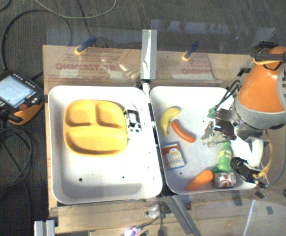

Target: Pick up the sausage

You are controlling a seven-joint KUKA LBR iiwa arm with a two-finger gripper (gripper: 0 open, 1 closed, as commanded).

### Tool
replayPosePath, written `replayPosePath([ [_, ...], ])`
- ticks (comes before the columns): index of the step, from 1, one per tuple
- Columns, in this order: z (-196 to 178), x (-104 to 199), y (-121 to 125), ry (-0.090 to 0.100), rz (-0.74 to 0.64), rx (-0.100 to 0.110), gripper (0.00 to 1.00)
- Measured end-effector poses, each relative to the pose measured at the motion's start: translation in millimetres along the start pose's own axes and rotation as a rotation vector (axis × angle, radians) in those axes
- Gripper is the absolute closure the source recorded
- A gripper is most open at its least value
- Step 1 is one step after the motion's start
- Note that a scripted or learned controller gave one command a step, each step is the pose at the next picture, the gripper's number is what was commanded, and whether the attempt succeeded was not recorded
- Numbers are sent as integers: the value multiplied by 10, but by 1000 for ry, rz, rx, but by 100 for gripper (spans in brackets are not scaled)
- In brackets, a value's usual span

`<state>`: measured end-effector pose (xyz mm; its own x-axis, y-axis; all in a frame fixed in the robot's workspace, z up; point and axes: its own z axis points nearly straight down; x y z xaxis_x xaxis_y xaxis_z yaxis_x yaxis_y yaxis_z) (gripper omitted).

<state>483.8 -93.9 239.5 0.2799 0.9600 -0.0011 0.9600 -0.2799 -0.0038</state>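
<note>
Two shallow white bins are sitting side by side on a bench. The sausage (182, 131) is lying loose in the right bin (192, 93), touching a banana (168, 118) at its upper end. The gripper (212, 136) is hovering just right of the sausage, beside a green bottle (224, 158); whether it is released or clenched cannot be told, and nothing is visibly held. A yellow tray (95, 127) is resting in the left bin (59, 146).
</note>
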Motion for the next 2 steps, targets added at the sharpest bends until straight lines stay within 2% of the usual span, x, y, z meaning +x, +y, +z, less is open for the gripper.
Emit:
replayPosePath([
  [1, -579, -69, 229, -3, 0, -4, 100],
  [2, 88, 198, 278, -2, 90, -1, 100],
])
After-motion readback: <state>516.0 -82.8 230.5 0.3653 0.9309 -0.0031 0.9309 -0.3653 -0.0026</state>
